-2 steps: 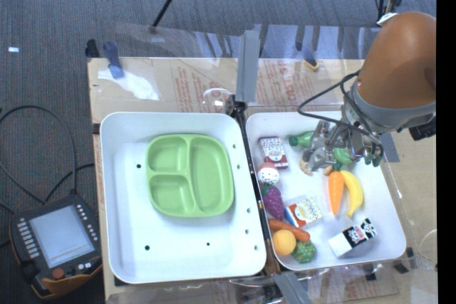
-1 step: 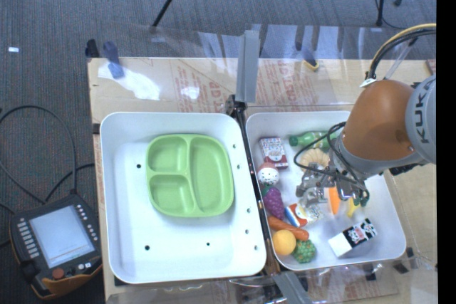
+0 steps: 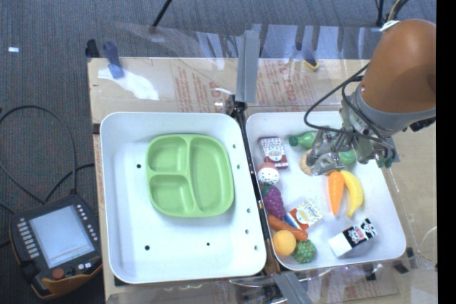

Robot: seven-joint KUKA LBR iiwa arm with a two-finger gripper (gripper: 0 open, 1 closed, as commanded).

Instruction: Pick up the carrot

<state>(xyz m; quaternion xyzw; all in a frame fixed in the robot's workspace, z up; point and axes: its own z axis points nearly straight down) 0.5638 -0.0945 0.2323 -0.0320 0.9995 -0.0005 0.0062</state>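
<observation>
The carrot [image 3: 335,193] is orange and lies in the right bin [image 3: 395,224], pointing toward the front, with a yellow banana [image 3: 352,194] right beside it on its right. My gripper [image 3: 325,157] hangs just above the carrot's thick top end, under the grey wrist and orange band of the arm [image 3: 399,75]. The gripper's body hides the carrot's top, so I cannot see whether it touches the carrot.
The right bin also holds a green bottle [image 3: 302,140], red packet [image 3: 273,151], purple grapes [image 3: 274,201], snack pack [image 3: 308,212], a second small carrot [image 3: 287,226], orange [image 3: 284,243], broccoli [image 3: 305,250] and milk carton [image 3: 353,237]. A green divided plate [image 3: 191,174] sits in the left bin [image 3: 117,224].
</observation>
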